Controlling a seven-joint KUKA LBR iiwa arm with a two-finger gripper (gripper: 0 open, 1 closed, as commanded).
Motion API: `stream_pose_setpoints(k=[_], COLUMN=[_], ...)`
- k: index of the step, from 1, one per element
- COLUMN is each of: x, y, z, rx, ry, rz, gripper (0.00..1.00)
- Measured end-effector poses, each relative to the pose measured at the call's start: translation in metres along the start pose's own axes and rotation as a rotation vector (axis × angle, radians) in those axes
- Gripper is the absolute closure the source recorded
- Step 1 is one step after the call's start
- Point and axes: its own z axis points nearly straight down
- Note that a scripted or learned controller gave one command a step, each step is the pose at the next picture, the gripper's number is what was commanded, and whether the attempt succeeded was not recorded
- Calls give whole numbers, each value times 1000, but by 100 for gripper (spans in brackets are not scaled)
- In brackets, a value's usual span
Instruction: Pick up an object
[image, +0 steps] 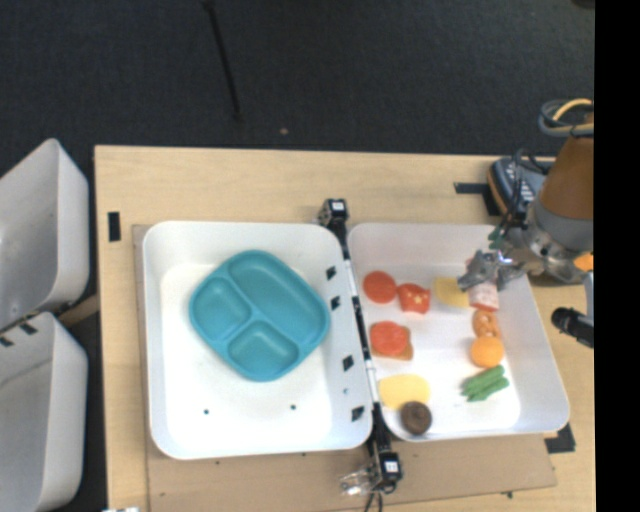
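Camera view: left bin (160, 330) bears a blue divided plate (259, 313). Right bin (535, 380) has toy foods (390, 340) scattered centre to five o'clock. At its two o'clock, the gripper (487, 272) hovers; whether it grips anything, I cannot tell.

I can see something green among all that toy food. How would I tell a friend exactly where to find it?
Look in the right bin, the one full of toy food, and go to its near right corner. Just below the orange ball lies the green piece, long and thin. It is the only green thing among red, yellow and orange neighbours.
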Motion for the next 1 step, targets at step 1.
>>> stream_pose_setpoints(k=[1], x=[3], y=[-7], z=[-51], rx=[1], ry=[0], rz=[-3], gripper=[100])
